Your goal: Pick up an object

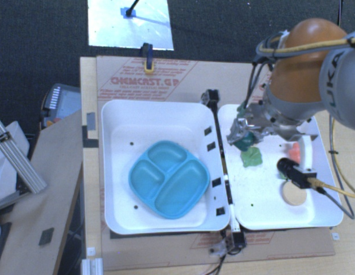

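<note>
Low at 5 o'clock, tan disc (293, 195) is lying untouched. Pincer (241, 133) is hovering over right bin (326, 213), apparently mid-approach, touching green object (252, 157); closure unreadable. Next: descending squarely, then closing.

Robotics lab, grey robot arm (315, 56) over white bins (114, 211) on a cardboard-topped bench (166, 79), dark carpet (34, 27)
</note>
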Motion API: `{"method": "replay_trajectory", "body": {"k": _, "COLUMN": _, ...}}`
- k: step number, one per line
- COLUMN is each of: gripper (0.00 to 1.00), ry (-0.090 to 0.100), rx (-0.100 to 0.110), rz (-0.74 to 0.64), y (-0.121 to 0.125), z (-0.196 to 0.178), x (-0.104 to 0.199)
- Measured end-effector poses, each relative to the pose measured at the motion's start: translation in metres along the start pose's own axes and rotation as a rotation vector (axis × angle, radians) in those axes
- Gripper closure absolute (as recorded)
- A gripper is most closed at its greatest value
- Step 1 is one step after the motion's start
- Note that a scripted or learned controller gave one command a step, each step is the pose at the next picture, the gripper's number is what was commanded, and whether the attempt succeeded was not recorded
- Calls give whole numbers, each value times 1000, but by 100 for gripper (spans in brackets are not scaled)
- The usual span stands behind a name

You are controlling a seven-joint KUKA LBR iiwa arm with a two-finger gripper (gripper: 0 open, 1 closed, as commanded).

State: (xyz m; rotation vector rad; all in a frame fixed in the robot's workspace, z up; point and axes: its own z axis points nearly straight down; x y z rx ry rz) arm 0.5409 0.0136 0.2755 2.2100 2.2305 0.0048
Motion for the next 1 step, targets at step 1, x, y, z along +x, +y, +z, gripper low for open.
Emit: {"method": "replay_trajectory", "body": {"k": 1, "gripper": 100, "ry": 0, "rx": 3, "rz": 0, "y": 16, "z": 24, "x": 51}}
